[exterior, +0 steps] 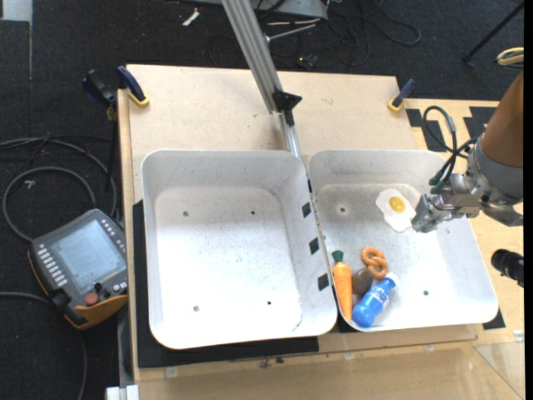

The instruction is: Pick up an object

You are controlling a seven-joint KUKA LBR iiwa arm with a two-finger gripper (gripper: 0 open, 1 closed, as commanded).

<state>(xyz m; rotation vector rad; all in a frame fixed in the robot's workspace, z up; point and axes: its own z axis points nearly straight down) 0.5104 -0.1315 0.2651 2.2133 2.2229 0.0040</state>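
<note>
1. Hovering my claw (422,220) in the right bin (466,307), just beside the fried egg (394,207); its grip state I cannot tell.
2. I judge the flat egg may slip away from closing fingers.

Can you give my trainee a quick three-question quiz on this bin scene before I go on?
1. True or false: the carrot lies in the left bin.
2. Which toy is nearest the gripper? A) egg B) bottle C) pretzel
3. Fill in: the bottle is coloured ____.

Key: 1. False, it lies in the right bin, against the divider. 2. A. 3. Blue.
</note>
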